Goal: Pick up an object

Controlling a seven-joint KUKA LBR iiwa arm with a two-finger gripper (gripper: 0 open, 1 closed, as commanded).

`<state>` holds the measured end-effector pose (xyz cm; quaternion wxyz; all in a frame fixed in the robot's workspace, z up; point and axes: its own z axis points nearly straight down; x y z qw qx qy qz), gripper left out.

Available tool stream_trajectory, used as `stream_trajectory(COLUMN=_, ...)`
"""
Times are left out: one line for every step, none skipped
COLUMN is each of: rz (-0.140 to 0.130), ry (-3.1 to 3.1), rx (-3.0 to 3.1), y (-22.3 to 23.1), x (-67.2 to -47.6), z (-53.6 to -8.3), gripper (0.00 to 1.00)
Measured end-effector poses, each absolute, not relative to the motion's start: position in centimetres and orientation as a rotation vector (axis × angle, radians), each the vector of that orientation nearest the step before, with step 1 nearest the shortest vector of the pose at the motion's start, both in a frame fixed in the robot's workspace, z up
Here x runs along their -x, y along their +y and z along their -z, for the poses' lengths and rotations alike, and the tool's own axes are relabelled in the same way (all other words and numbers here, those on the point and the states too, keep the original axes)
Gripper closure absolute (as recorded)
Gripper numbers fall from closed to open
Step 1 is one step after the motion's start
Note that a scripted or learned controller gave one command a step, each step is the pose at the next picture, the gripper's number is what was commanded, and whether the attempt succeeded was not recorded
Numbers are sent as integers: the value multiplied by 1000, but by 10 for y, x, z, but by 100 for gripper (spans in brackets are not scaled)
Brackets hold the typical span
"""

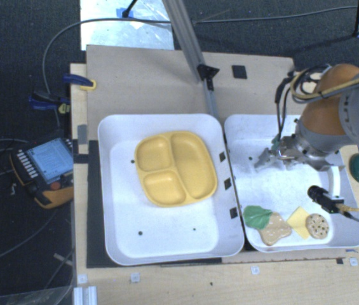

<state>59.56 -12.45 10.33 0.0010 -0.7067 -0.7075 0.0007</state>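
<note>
The right bin (250, 127) holds a cluster along its front edge: a green leaf-shaped piece (256, 216), a tan bread-shaped piece (274, 230), a yellow wedge (298, 220) and a round speckled cookie (318, 225). My gripper (265, 159) hangs low over the back left part of this bin and points left. It is well apart from the cluster, and nothing shows between its tips. The grey arm with its orange band (331, 97) comes in from the right.
The left bin (119, 234) carries a yellow divided plate (174, 168) in its back half. A metal pole (189, 37) slants over the cardboard behind the bins. A small teal thing (357, 168) sits by the right bin's right rim.
</note>
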Motion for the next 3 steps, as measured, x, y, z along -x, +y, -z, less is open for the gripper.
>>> stream_trajectory(rz=3, ry=-2224, rx=2223, y=-124, x=-597, z=-86, gripper=0)
stream_trajectory(rz=7, ry=-2230, rx=2230, y=-126, x=-599, z=-99, gripper=100)
stream_trajectory(rz=6, ry=-2231, rx=2219, y=-123, x=-607, z=-145, gripper=100)
